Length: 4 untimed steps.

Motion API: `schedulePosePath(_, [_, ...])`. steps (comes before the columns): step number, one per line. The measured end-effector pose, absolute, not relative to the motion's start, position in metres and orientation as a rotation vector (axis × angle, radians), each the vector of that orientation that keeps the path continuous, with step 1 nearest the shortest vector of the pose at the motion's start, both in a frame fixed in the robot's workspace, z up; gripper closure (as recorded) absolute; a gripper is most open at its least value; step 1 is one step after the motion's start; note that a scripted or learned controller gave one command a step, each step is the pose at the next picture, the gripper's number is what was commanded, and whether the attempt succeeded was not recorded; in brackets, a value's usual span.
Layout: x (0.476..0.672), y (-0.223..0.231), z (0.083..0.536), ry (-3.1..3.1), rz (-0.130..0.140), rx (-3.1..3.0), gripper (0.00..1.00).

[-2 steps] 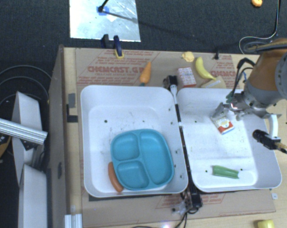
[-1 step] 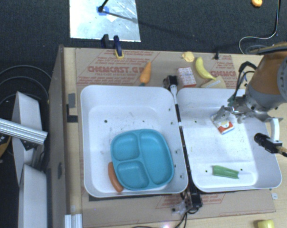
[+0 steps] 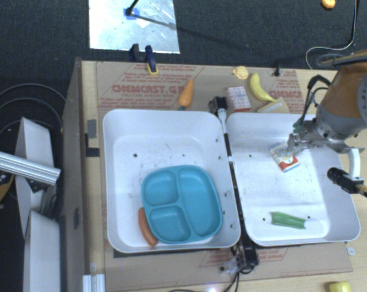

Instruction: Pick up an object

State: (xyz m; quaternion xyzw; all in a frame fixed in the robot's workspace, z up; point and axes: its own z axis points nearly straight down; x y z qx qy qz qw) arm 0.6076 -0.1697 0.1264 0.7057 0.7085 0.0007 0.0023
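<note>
- Your arm [image 3: 347,102] reached in from the right side of the bench, bent down over the far right part of the right bin [image 3: 256,224], the orange band sitting above the wrist.
- In the left bin [image 3: 120,163] a blue divided tray [image 3: 181,204] lay toward the near edge, with an orange sausage-shaped piece [image 3: 146,227] just beside its left near corner.
- A green pod-shaped piece [image 3: 288,220] lay near the right bin's near edge, well apart from your gripper.
- The small red-and-white carton [image 3: 285,160] lay in the right bin's far half, toward its right wall. You could expect it to be light and easily crushed or pushed aside; its flat opposite sides looked the best hold.
- Your gripper [image 3: 294,140] hung right at the carton's far end, touching or nearly so; you could not tell how wide the pincer stood, nor whether it had the carton.
</note>
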Motion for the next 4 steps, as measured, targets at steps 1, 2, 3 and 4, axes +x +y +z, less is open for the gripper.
schedulePosePath(1, [0.593, -0.160, 0.142, 2.222, 0.000, 2.219, 1.00])
schedulePosePath(2, [0.582, -0.164, 0.152, 2.222, 0.001, 2.219, 1.00])
schedulePosePath(3, [0.579, -0.158, 0.144, 2.224, 0.000, 2.217, 1.00])
schedulePosePath(4, [0.585, -0.158, 0.149, 2.224, 0.003, 2.216, 1.00])
